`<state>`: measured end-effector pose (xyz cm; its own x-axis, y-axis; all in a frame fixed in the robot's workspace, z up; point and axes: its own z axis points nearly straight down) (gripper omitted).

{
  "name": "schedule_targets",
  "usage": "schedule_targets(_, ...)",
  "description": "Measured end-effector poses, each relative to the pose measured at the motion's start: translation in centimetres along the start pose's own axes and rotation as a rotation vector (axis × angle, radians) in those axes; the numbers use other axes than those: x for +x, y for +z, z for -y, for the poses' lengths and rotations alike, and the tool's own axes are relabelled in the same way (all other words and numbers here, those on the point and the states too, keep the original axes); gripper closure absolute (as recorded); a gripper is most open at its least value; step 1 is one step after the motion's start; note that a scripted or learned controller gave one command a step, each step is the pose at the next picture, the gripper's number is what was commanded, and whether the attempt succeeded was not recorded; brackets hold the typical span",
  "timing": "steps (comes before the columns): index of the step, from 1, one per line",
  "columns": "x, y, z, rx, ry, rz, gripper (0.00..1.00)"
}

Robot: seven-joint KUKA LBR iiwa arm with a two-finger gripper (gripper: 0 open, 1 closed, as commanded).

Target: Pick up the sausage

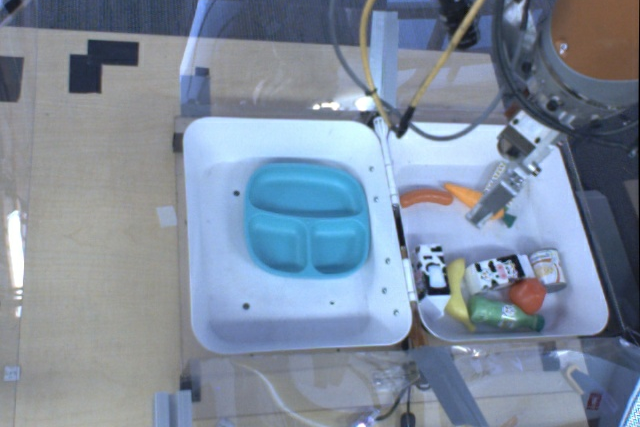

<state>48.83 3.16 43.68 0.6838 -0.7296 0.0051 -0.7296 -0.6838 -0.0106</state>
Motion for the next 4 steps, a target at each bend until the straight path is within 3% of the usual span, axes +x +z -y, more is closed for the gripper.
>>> schedule_targets(1, 3.0, 0.0, -0.5, 0.000, -0.022, 0.000, 0.00)
schedule_targets(2, 1.3, 1.8, 1.6, -0.002, -0.388, 0.003, 0.00)
schedule_targets(3, 0.6, 0.0, 1.4, 0.004, -0.586, -0.001, 0.00)
schedule_targets(4, 0.7, -1.2, 1.7, 0.017, -0.589, -0.009, 1.00)
